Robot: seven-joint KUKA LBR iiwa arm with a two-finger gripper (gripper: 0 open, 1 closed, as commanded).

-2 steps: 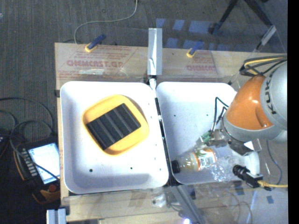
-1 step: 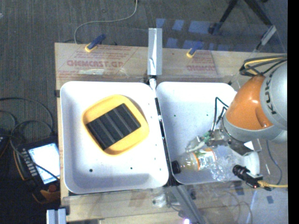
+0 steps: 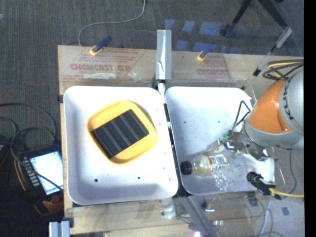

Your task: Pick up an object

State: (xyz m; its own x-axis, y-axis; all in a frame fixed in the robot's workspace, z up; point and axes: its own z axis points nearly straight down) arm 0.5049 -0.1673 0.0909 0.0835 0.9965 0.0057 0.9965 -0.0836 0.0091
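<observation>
The end effector (image 3: 236,149) sits low in the right bin (image 3: 197,107), toward the lower right of the frame, but the arm's orange band (image 3: 266,113) and grey wrist cover most of it, and whether it is apart, together or clamped on anything cannot be told. The arm (image 3: 284,117) enters from the right edge, where it is cut off, and bends down over the bin's right side, with its wrist hanging just above the bin floor.

A clear plastic bottle (image 3: 207,166) with a dark cap lies on its side on the floor of the right bin, near the front wall, cap pointing left toward the divider between the bins. Its right end runs in under the wrist and blurs into glints, so its far end is hard to make out, and contact with the end effector cannot be judged.

In the left bin (image 3: 79,181) a yellow tray with a dark ribbed insert (image 3: 121,131) lies tilted in the frame, centre-left, well apart from the bottle. Both bins rest on the bench (image 3: 113,70).
</observation>
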